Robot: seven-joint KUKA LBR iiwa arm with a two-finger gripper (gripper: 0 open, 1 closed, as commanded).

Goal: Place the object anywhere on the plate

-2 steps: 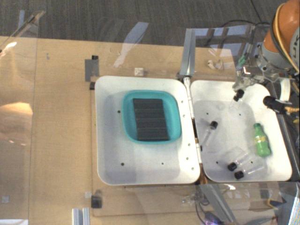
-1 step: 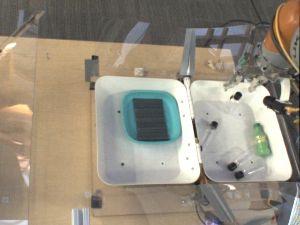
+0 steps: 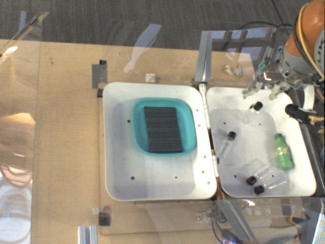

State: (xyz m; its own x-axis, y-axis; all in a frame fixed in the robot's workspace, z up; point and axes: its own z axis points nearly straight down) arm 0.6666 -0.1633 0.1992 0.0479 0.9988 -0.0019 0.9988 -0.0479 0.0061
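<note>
Seemingly, green bottle (image 3: 284, 151) lies well below the gripper (image 3: 267, 84).

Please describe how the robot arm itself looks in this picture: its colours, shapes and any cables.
The arm is a rounded orange shell over a grey body at the upper right edge. Below it sits grey metal wrist hardware with thin cables and a small green part. Black cables trail behind it.

Teal plate (image 3: 189, 131) holding a dark grey ribbed block (image 3: 163, 129), two white bins (image 3: 122, 177), lime-green bottle (image 3: 283, 151) with darker green cap, clear vials with black caps (image 3: 252, 180), tan wooden desk (image 3: 61, 136), orange-banded grey arm (image 3: 307, 24)
</note>
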